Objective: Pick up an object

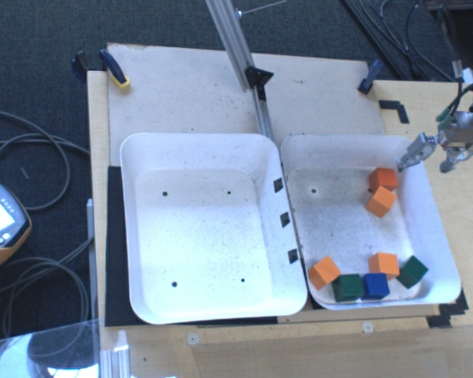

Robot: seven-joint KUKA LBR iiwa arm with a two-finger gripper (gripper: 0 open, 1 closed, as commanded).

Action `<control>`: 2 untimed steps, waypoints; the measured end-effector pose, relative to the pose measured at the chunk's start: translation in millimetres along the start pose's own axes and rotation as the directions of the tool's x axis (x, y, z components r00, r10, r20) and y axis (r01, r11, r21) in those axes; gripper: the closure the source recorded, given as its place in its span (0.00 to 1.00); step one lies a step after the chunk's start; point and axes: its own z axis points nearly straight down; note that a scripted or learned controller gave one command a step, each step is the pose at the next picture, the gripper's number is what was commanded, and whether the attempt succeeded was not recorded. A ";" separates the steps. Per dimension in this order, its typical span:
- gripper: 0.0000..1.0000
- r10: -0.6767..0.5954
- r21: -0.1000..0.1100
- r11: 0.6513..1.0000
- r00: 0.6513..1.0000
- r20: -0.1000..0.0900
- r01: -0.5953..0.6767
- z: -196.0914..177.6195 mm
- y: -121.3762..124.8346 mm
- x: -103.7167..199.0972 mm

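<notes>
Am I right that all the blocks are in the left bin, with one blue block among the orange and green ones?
Not quite: the blocks are in the right bin, not the left. The camera view shows it. The rest holds: one blue block sits among orange and green ones.

Seven blocks (376, 242) in right bin (433, 211), left bin (138, 211) alongside

A robotics lab is showing here: a plywood tabletop (181, 93) is sitting on dark carpet (47, 22), clamps (114, 68) are gripping its corners, loose cables (31, 156) are trailing across the floor, and a metal rail (232, 30) is rising above it.
</notes>
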 end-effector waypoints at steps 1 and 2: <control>0.00 -0.003 -0.010 1.000 1.000 0.004 0.003 -18.8 79.9 -14.9; 0.00 0.002 0.008 1.000 1.000 -0.002 -0.002 71.2 55.8 -15.0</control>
